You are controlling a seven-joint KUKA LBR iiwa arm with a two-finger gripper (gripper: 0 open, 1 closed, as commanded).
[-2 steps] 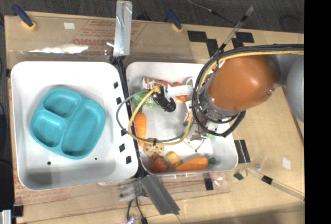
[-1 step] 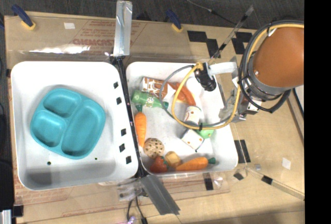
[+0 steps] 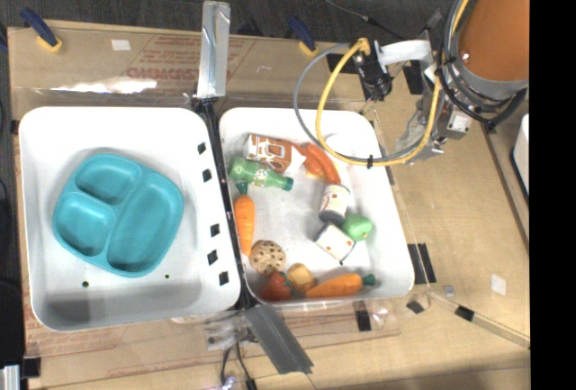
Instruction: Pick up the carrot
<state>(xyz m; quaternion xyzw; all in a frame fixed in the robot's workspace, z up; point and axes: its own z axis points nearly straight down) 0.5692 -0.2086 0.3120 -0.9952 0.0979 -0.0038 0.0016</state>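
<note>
Carrot (image 3: 244,222) in the right bin (image 3: 389,199), well apart from the claw (image 3: 421,131), apparently beyond its rim; grip: cannot tell

Your arm (image 3: 486,84) is grey, with a glossy orange band (image 3: 497,19) (rounded, dome-like); a yellow cable (image 3: 298,100) and black cables loop off it.

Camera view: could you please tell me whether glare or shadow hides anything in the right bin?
In the camera view, light falls evenly over the right bin and the carrot by its left wall reads sharp; glare sits on the tape behind the left bin, whose near corner is shadowed.
</note>
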